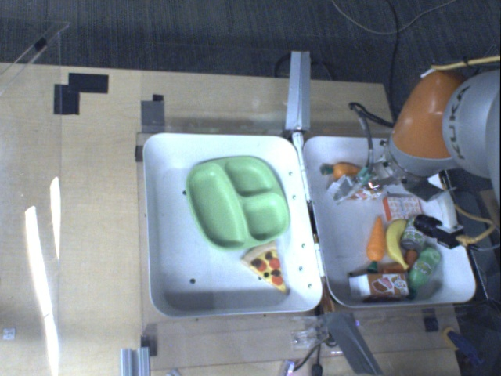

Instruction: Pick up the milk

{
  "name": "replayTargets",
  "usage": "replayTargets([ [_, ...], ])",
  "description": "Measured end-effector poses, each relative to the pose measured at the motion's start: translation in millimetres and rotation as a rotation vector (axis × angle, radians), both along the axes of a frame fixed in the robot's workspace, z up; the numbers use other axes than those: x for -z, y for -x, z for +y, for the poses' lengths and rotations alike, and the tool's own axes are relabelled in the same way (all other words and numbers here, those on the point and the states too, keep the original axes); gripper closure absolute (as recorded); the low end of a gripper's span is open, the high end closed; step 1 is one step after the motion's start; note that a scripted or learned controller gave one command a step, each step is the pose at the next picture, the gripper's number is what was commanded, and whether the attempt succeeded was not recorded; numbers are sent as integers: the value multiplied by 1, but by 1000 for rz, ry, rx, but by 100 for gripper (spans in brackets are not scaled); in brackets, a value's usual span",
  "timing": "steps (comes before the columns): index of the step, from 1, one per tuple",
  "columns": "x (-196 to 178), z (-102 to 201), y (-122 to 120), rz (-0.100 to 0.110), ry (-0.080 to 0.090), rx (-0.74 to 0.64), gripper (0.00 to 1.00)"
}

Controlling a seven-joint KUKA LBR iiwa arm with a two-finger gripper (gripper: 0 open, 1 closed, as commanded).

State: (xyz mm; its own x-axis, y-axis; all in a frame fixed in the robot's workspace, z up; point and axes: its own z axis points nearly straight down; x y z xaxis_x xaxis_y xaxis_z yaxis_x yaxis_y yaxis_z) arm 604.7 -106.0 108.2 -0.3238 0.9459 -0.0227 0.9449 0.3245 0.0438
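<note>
The milk [383,285] is a small brown and red carton with a white end. It lies on its side at the front edge of the right bin [344,241]. My gripper [356,185] hangs over the back left part of that bin, well behind the carton and apart from it. A small orange piece [343,168] lies just behind the gripper, and nothing shows in its grasp.
A carrot [376,239], a banana [396,241] and a green bottle [423,266] crowd around the milk. A white and red packet [403,207] lies behind them. The left bin [168,210] holds a green divided plate [237,200] and a pizza slice [268,265].
</note>
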Motion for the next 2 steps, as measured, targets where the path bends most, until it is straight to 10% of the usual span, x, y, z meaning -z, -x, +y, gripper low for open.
replayTargets([
  [1, -13, -3, -1, -2, 4, 0, 100],
  [2, -15, -3, -3, -12, 6, -1, 0],
])
